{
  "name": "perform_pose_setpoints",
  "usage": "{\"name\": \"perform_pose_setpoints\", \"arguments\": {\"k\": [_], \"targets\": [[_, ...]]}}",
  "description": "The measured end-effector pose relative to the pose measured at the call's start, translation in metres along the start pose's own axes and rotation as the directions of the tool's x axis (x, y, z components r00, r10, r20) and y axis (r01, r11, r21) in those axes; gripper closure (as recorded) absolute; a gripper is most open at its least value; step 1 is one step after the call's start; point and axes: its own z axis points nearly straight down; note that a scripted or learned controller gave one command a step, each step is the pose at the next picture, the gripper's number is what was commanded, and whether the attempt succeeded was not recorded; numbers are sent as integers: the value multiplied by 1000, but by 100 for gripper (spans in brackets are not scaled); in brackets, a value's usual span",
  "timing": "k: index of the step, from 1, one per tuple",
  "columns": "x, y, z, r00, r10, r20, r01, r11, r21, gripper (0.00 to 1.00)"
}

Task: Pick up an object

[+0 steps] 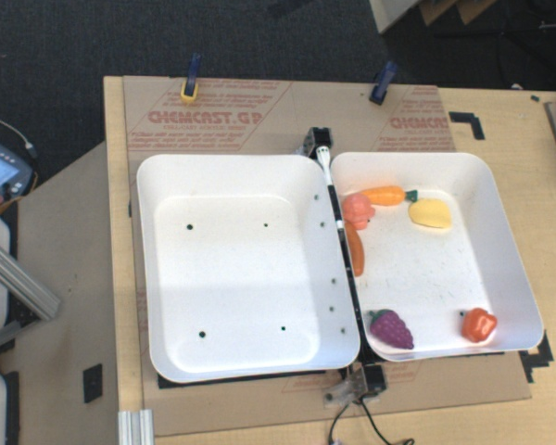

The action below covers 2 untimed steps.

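Two white bins sit side by side on a cardboard-covered tabletop (259,109). The left bin (157,248) has only small dark dots on its floor. The right bin (500,239) holds the toy food: a carrot (385,195) near the far wall, a lemon (430,213) just right of it, a pink fruit (358,209) against the left wall, touching an orange piece (355,251) that runs along that wall, purple grapes (391,329) at the near left corner, and a red pepper (479,324) at the near right. I cannot tell the pincer's state.
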Motion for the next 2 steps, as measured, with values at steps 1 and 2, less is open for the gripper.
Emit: {"name": "perform_pose_setpoints", "arguments": {"k": [1,2], "targets": [[7,0,0,1000,1,0,-1,1000,0,100],[20,0,0,1000,1,0,-1,1000,0,100]]}}
